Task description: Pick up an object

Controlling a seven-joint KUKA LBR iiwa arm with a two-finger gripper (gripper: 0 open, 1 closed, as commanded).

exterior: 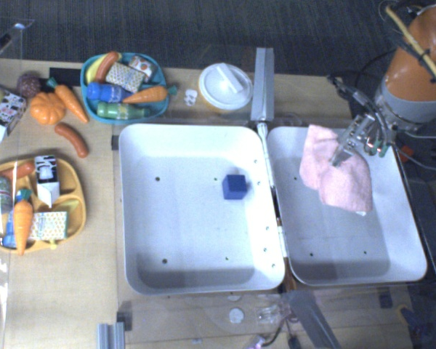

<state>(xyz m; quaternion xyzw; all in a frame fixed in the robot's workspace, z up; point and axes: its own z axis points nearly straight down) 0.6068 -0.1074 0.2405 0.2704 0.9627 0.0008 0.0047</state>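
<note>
A pink cloth point(336, 173) lies crumpled in the upper part of the right bin point(356, 260). A small blue cube point(235, 186) sits near the middle of the left bin point(182, 253). My gripper point(346, 151) reaches in from the right and hangs over the cloth's upper right edge, fingers pointing down and to the left, close to or touching the fabric. The arm's orange and grey body point(418, 64) stands at the top right.
A blue bowl point(123, 86) of toy food and a white lidded cup point(225, 86) stand behind the left bin. A yellow plate point(33, 206) with toy food and loose toy vegetables point(58, 111) lie on the bench to the left. A metal divider point(261, 86) rises between the bins.
</note>
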